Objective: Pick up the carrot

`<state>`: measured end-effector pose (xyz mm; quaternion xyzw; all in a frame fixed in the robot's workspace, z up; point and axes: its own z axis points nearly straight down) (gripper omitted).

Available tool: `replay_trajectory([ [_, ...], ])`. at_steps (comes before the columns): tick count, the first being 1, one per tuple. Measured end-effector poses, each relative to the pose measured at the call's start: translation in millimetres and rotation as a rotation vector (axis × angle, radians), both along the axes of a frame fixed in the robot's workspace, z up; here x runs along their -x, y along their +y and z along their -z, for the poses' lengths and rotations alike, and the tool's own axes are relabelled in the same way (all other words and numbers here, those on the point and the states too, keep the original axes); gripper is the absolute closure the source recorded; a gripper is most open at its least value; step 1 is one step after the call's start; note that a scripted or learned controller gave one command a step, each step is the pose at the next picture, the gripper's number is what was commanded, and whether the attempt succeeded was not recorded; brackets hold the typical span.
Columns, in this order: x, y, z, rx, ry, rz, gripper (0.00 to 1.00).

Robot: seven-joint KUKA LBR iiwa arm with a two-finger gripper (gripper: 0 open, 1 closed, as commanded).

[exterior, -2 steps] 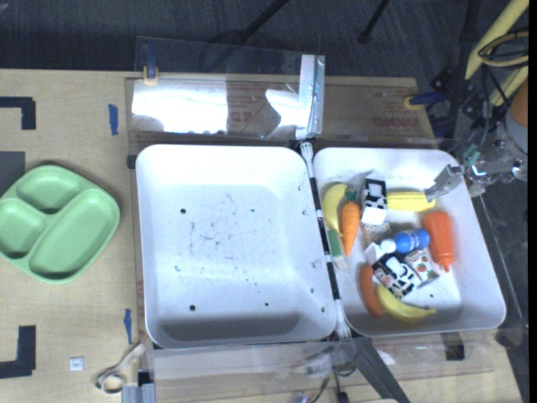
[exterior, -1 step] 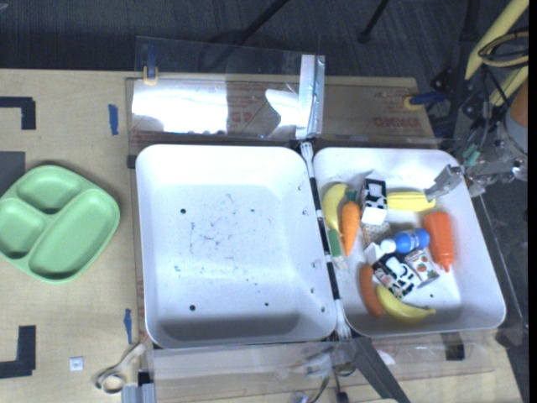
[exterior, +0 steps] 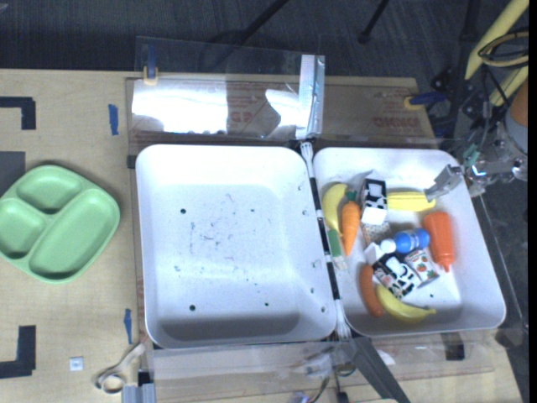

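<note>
**Carrot lying in the right bin, gripper poised at the bin's far right rim**

The gripper is seen at the upper right corner of the right bin, reaching in from the arm at the frame's right edge. Whether its fingers are spread or closed cannot be told; nothing is seen between them.

The carrot is found well to the left of the gripper and somewhat nearer the camera, close to the bin's left wall. Its long axis is set almost straight up and down in the view, roughly parallel to the divider between the two bins, with the narrower tip directed toward the near edge.

Just left of the carrot, a banana is curved alongside it. Directly below the gripper, a yellow item is laid crosswise, and a larger orange vegetable is stretched out beneath that. A blue-capped bottle and a second banana are placed further toward the near rim.

The left bin is located far to the gripper's left, and a green divided plate is set beyond it on the bench.
</note>
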<state>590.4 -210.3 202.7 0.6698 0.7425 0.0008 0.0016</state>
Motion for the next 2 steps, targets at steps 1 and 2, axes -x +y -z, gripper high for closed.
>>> replay_trajectory([
  [1, 0.0, 0.0, 0.0, 0.000, 0.000, 0.000, 0.00],
  [2, 0.0, 0.0, 0.0, 0.000, 0.000, 0.000, 0.00],
])
